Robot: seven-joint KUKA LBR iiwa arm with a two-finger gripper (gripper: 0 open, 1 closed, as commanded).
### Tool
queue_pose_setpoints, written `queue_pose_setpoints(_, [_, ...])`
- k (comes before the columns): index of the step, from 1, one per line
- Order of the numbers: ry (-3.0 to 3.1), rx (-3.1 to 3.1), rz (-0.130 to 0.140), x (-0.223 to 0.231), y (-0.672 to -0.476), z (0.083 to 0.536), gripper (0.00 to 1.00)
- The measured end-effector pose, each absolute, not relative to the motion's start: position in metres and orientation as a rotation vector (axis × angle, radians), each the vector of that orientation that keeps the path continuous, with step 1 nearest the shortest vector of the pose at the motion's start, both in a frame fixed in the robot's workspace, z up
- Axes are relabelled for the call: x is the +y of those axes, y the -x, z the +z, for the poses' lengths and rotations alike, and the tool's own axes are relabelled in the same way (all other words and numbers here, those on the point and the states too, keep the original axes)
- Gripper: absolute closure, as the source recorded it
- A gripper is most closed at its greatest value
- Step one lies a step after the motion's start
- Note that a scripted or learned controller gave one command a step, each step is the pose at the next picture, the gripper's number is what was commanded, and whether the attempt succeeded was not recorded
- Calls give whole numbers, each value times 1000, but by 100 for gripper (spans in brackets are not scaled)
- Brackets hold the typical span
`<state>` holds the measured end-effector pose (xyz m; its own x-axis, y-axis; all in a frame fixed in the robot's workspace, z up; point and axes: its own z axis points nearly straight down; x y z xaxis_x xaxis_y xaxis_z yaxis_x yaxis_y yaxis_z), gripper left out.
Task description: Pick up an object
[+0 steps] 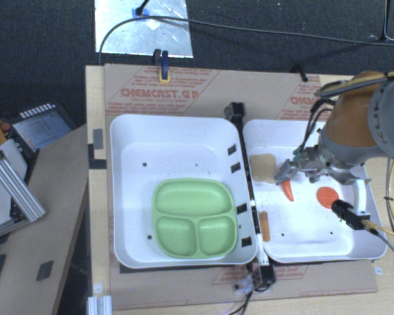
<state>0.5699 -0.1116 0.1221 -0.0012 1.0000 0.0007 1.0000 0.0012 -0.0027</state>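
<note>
Carrot-shaped and orange, the small toy in the right bin is what we take to be the target, lying on the white floor just below the gripper. We see the grey fingers reaching down and leftward to a point just above its upper end, but we cannot tell how far apart they stand or whether they have closed on anything; nothing shows clearly between them.

We judge the carrot to be light, stiff plastic, likely smooth and a little slippery. Its tapered body suggests taking it across the thicker upper half, where the fingers would have more to bear on; at the pointed tip it could squirt out.

Near it lie a tan, bread-like piece to the left, a flat orange-red disc to the right, and a thin brown stick along the left wall of the bin. The left bin holds a green divided plate.

Both bins rest on a cardboard sheet laid over the tabletop, with a yellow clamp at its far edge. Beyond, we see dark carpet, a shiny metal plate and black cables.
</note>
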Motion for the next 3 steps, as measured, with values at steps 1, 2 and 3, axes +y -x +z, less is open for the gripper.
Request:
queue_pose_setpoints(1, [2221, -2225, -2, -112, -571, 135, 100])
queue_pose_setpoints(2, [2222, -2231, -7, -112, -573, 200, 100])
queue_pose_setpoints(3, [2219, -2226, -2, -112, -573, 201, 100])
